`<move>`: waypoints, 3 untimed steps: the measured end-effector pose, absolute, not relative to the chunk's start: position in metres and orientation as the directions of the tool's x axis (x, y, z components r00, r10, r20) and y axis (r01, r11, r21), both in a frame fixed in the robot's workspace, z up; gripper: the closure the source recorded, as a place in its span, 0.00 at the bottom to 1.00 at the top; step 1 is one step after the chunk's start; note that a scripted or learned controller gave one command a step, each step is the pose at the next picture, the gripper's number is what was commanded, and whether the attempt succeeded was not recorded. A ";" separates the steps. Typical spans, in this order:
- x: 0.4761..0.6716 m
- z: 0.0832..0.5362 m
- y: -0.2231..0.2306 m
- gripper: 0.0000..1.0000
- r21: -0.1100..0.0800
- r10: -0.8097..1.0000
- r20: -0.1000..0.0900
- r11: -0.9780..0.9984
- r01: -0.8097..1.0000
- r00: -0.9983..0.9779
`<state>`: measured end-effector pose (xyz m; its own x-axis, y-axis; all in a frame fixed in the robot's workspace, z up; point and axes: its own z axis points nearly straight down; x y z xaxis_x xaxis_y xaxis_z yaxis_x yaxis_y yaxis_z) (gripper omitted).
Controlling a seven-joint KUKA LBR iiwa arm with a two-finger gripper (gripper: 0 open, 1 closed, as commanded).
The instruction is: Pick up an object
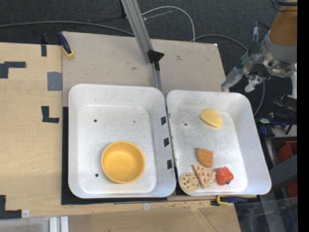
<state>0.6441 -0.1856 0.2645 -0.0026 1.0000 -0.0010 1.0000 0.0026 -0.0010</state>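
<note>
The right bin (251,144) holds several toy foods: a pale yellow piece (211,118) near its far side, an orange waffle (204,157), a pizza slice (203,176), a round cookie (189,181) and a red pepper (224,176) along its near edge. A yellow bowl (123,161) sits in the left bin (82,129). My gripper (240,83) hangs just beyond the right bin's far right corner, outside the bin. It is open, with its two fingers spread and nothing between them.
A grey metal post (140,25) slants down to the gap between the bins. Black cables (183,13) run behind the bench. A yellow-and-blue clamp (65,45) sits at the far left corner, and another (229,199) on the front edge.
</note>
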 end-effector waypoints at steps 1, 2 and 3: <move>0.644 0.265 -0.186 0.00 -0.001 1.000 -0.001 0.002 1.000 -0.002; 0.651 0.217 -0.184 0.00 -0.005 1.000 -0.001 0.003 1.000 -0.003; 0.654 0.173 -0.184 0.00 -0.005 1.000 0.000 0.003 1.000 -0.003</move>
<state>0.6544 -0.1839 0.1726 -0.0028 1.0000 -0.0004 1.0000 0.0028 -0.0052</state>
